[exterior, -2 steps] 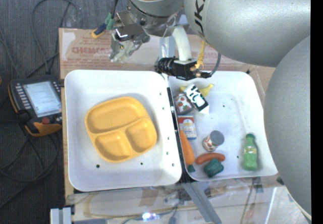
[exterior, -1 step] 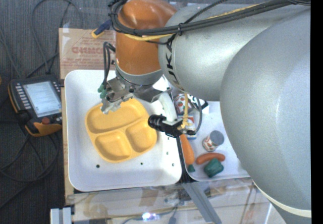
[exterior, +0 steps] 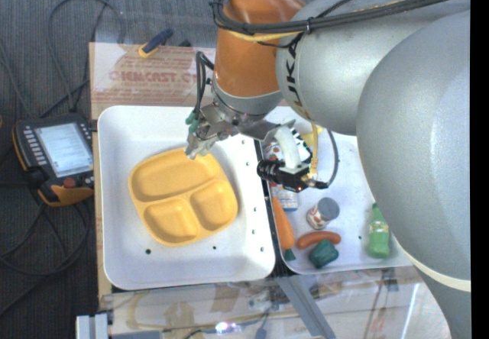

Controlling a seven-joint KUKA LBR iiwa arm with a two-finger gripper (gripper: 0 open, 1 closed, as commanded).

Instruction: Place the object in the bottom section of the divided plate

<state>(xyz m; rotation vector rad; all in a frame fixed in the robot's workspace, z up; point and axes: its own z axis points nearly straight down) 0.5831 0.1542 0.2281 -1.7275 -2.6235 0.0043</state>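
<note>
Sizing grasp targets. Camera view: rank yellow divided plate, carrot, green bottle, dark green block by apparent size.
1. yellow divided plate, by far the largest
2. carrot and green bottle: close in apparent size, and the bin edge partly hides the carrot, so no ranking
3. dark green block, the smallest

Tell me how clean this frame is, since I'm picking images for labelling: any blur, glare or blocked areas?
Camera view: the big grey arm looms close and soft, covering much of the right white bin; the yellow divided plastic plate is sharp and evenly lit, without harsh glare; the hand at its upper rim looks slightly blurred.
</note>
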